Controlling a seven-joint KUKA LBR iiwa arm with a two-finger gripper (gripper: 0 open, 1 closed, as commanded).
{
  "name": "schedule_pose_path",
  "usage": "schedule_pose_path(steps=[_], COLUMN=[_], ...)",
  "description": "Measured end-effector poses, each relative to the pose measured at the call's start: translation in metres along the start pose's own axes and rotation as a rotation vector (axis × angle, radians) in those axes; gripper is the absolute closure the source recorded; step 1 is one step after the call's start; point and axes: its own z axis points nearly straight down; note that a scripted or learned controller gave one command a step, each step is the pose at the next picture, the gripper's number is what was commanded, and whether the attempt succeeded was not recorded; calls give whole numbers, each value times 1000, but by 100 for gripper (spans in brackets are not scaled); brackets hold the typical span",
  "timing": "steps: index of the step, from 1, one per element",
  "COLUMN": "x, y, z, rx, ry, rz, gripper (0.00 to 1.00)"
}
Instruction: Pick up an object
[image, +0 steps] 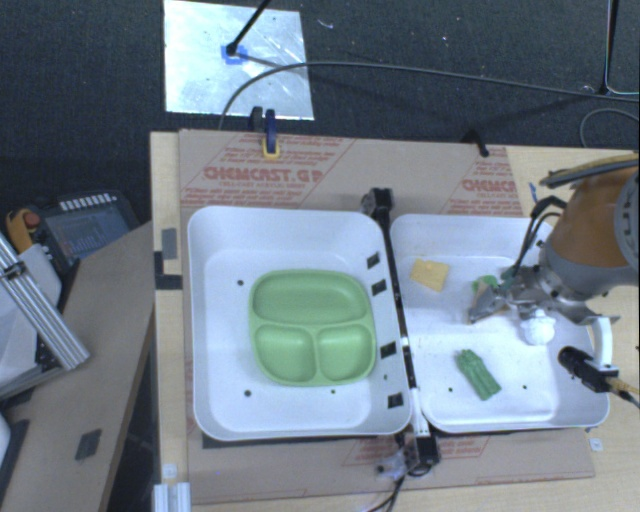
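The arm (590, 235) runs off the right edge, and its wrist covers part of the right bin (520, 405). The claw (484, 305) hangs low over this bin, a blurred grey tangle. Whether it is wide or narrow cannot be told, nor whether it holds anything.

A green bit (487, 283) lies just above the claw in the view, touching it or nearly so. It is small and leaf-coloured, partly covered by the grey metal, and its shape is unclear. A white lump (538, 328) lies just right of the claw, tucked under the wrist, and its far side is hidden.

A yellow block (431, 273), flat and pale, lies up and to the left of the claw, apart from it. A green bar (478, 373), ridged and slanted, lies below the claw, nearer the front wall. A green plate (310, 325) with three wells lies well left of the claw, in the left bin (215, 330).
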Motion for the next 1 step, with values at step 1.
schedule_pose_path(steps=[1], x=[-1], y=[1], z=[-14], rx=[-5], ry=[-2], rz=[0], gripper=[100])
